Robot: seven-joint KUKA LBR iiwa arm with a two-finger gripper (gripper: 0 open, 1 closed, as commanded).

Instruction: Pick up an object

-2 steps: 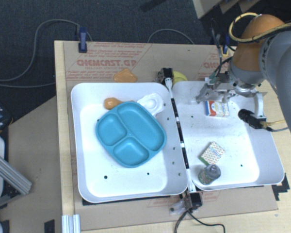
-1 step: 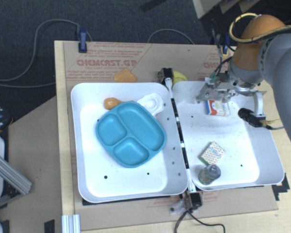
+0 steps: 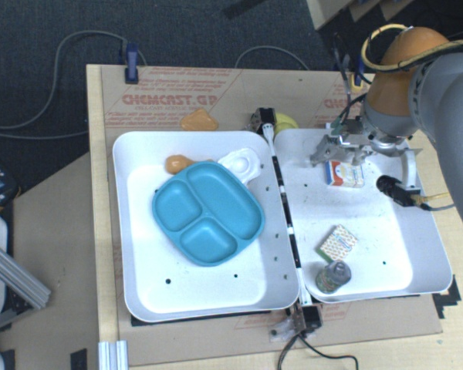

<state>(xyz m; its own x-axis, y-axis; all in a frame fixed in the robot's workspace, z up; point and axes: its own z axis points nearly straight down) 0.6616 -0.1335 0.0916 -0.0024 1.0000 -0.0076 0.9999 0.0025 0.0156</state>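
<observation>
Down over the far end of the right bin (image 3: pixel 417 272): the grey arm (image 3: pixel 440 91), orange band up top. Filling much of the left bin (image 3: pixel 139 284): a blue divided plate (image 3: pixel 208 213), with a small orange piece (image 3: pixel 177 163) and a white cup-like item (image 3: pixel 241 163) tucked behind it. Right beneath the end effector (image 3: pixel 349 146), a small red-white-blue carton (image 3: pixel 346 173) — gripped or merely touched, cannot tell. Nearer the front, a patterned little box (image 3: pixel 339 242) and a dark round object (image 3: pixel 333 276).
</observation>
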